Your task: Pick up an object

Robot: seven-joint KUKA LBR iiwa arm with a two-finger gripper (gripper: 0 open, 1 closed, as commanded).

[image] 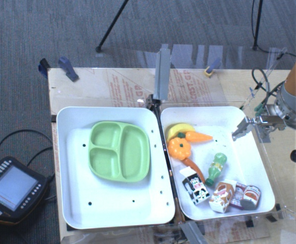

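Right bin (224,113) — far half bare; toys (209,179) crowd near half.

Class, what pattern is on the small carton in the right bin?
Black-and-white cow patches on the small carton, clearest in the camera view.

I am looking at a robotics lab — grey carpet (46,29), tripod legs (115,22) standing behind a plywood bench (112,85), a teach pendant (13,187) with its cable on the floor, and two white bins (66,197) clamped side by side — no home furniture.

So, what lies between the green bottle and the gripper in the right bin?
In the camera view, bare white bin floor separates the green bottle from the gripper.
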